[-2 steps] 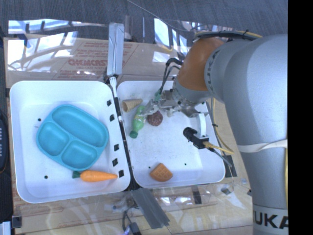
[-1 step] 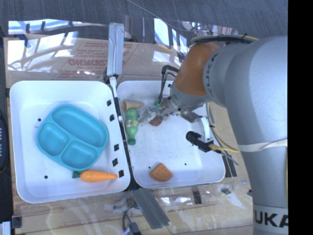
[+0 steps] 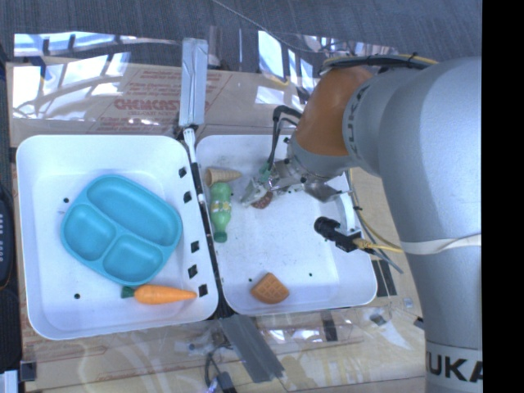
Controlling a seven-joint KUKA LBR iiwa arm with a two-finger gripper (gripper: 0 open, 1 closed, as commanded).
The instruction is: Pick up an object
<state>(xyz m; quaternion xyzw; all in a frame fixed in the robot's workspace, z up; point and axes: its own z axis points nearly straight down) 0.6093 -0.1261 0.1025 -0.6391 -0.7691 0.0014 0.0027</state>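
Note:
My gripper (image 3: 256, 191) reaches down into the right bin (image 3: 295, 248) near its back left part, under the grey wrist and the orange band. A small dark reddish-brown object (image 3: 263, 201) lies right at the gripper's tip, partly hidden by it. Just to the left, a tan ice cream cone (image 3: 221, 175) lies on its side. A green bottle-shaped toy (image 3: 219, 211) rests along the bin's left wall. A brown waffle-like piece (image 3: 269, 288) sits near the front edge of the right bin.
The left bin (image 3: 37, 219) holds a blue divided plate (image 3: 121, 228) and an orange carrot (image 3: 164, 295) at its front. A black fitting with cables (image 3: 336, 232) sits at the right bin's right side. The large grey arm covers the view's right.

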